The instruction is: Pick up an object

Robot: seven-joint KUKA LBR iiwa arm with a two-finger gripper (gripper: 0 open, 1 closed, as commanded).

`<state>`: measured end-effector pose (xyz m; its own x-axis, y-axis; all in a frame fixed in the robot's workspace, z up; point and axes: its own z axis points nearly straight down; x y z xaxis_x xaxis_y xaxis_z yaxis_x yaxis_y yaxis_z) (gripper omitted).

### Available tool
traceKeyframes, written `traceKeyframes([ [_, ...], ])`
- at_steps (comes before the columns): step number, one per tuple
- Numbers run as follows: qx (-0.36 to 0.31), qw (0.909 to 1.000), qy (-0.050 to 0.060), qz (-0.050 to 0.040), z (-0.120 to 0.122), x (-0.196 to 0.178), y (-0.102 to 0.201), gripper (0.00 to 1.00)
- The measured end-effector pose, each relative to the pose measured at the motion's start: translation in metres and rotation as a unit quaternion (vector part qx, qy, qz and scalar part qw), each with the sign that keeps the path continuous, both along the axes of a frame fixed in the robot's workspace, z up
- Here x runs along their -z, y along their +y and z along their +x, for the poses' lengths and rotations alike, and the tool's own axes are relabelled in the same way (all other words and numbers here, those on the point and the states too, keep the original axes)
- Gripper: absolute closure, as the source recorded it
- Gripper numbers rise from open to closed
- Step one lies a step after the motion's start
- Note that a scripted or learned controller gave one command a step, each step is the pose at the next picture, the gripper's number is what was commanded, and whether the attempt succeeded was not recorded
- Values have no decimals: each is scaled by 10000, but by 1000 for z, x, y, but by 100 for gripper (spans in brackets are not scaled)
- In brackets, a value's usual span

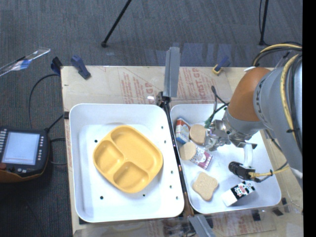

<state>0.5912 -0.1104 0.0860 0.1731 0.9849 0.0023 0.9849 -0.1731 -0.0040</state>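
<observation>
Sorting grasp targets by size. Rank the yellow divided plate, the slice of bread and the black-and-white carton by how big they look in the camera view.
1. yellow divided plate, by far the largest
2. slice of bread
3. black-and-white carton, close to the bread in size, so this order is unsure

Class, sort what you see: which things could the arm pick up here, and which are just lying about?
For the job:
gripper
round biscuits
toast slice
small carton
snack packet
black-and-white box

Lying about:
yellow tray
handheld screen
blue clamp
</observation>
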Motion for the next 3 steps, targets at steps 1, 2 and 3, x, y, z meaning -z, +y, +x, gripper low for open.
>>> traceKeyframes([
  [1,1191,9929,0,-19,45,-1,-52,100],
  [2,2269,9739,-3,-19,53,-1,-89,100],
  [3,3694,9293,6,-22,53,-1,-83,100],
])
